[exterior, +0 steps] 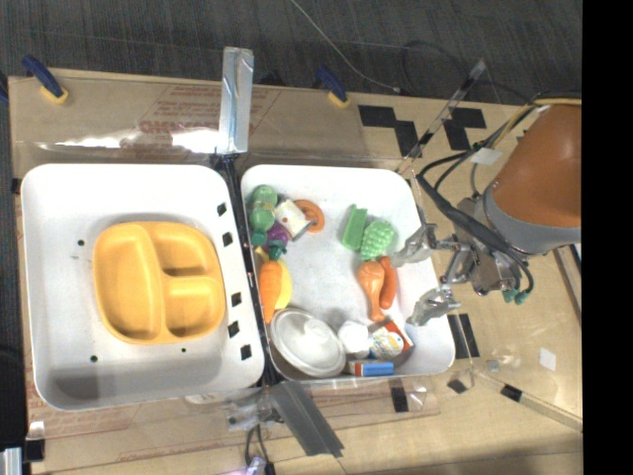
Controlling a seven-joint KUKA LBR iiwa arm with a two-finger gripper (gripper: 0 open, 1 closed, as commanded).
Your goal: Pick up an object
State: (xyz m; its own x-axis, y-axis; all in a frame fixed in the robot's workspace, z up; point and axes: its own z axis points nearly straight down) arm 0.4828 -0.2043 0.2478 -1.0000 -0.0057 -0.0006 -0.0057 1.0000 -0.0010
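A yellow divided tray sits in the white left bin. The white right bin holds bright pieces — a green toy corn cob, an orange carrot, a silver bowl. The arm is grey and orange.

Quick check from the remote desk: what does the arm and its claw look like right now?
The arm has a rounded orange band over grey. Black cables loop beside the wrist. The claw has two silvery metal fingers on a dark, cluttered body.

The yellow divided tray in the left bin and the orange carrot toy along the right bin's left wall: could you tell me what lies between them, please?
In the camera view, bare white bin floor and the two bins' adjoining walls separate the yellow divided tray from the orange carrot toy.
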